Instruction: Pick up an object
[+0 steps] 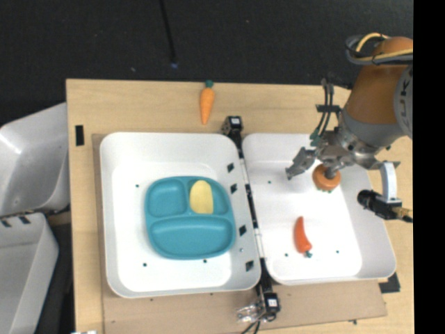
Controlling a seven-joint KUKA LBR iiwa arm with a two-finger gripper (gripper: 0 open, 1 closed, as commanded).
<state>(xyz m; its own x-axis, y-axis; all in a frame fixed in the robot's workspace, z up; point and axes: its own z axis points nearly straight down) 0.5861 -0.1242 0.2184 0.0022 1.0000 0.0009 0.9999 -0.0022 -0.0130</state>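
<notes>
In right bin [375, 256], gripper [321, 167] hangs above small orange ball [325, 179], fingers spread, nothing held. Ball probably light, smooth, apt to roll; pinch across middle. Red pepper [302, 236] nearby.

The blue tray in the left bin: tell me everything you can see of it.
The blue tray is a rounded, plastic-looking dish, teal-blue, split into three compartments: two smaller at the top, one wide below. It lies flat near the middle of the left bin. A pale yellow oval object sits in its top right compartment.
</notes>
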